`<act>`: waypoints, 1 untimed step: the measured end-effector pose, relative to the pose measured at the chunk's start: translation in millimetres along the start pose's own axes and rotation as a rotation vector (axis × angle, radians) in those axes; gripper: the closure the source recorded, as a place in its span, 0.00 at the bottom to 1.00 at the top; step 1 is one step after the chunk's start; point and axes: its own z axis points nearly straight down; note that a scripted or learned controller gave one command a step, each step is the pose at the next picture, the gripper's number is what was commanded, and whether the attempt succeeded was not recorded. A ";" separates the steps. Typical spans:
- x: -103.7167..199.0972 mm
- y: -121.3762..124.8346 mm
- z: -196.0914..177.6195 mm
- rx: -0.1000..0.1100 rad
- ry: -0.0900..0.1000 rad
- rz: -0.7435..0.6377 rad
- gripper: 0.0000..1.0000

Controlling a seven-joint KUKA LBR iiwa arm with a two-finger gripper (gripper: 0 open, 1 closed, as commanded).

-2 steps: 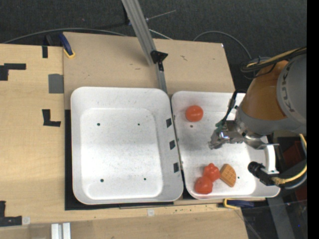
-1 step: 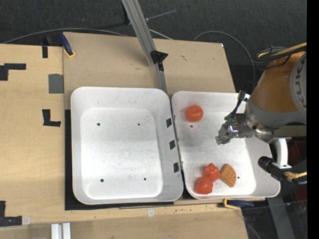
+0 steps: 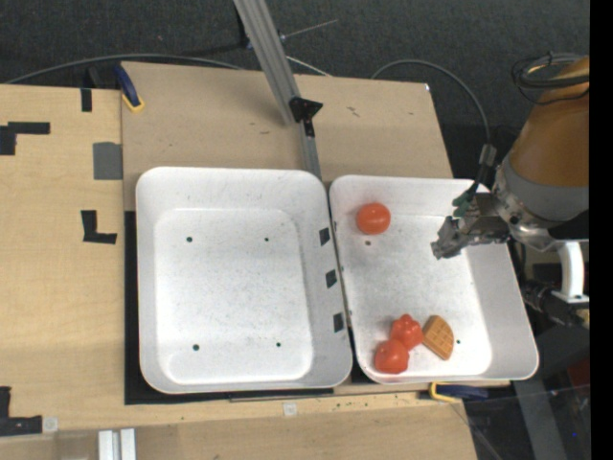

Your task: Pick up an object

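Note:
In the right bin [image 3: 498, 286] lie three small objects. An orange-red ball [image 3: 373, 218] rests near the bin's back left. A red lumpy toy [image 3: 397, 344] sits at the front, with a tan waffle-like piece [image 3: 439, 336] just to its right. My gripper [image 3: 448, 244] hangs over the right side of this bin, well to the right of the ball and above the front objects. Nothing shows between its fingers.
The left bin [image 3: 153, 257] stands beside the right one, joined by black clips along the shared edge. A grey metal strut [image 3: 271, 51] slants in from the top toward the bins' back. Cables run over the bench behind.

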 end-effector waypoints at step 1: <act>56.4 20.2 15.3 0.007 0.002 -0.004 1.00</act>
